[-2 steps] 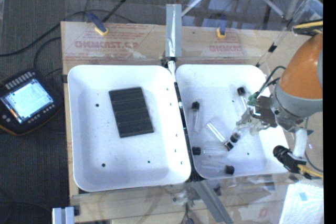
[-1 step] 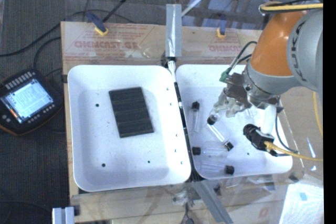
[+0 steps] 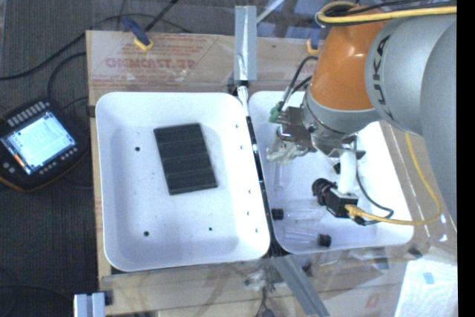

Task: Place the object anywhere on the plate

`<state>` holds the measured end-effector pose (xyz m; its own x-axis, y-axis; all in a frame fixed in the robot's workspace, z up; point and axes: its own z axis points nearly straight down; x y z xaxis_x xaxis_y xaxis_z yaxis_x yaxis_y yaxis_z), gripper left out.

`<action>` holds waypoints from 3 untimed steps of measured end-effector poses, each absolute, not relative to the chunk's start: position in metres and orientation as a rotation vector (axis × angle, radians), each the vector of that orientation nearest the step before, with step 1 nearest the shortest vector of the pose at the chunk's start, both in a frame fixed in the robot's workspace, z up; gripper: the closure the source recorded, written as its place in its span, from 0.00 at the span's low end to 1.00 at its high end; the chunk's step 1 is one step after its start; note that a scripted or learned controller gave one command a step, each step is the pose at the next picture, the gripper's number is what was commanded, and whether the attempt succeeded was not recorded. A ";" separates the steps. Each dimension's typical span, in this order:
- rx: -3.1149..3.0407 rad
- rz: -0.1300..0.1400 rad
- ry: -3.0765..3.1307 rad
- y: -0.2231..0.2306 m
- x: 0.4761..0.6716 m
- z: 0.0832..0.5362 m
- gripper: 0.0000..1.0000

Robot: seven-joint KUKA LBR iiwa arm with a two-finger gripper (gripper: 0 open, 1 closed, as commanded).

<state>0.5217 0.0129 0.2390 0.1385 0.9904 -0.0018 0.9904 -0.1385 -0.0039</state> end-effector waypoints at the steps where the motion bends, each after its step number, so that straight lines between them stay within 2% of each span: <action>1: -2.470 0.006 -1.944 0.079 0.553 0.286 1.00; 2: -2.228 0.007 -2.216 0.133 0.568 0.294 1.00; 3: -1.789 0.003 -2.585 0.186 0.579 0.405 1.00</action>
<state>0.5791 0.1861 0.4050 -0.3525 0.9358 -0.0027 0.9358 0.3525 -0.0006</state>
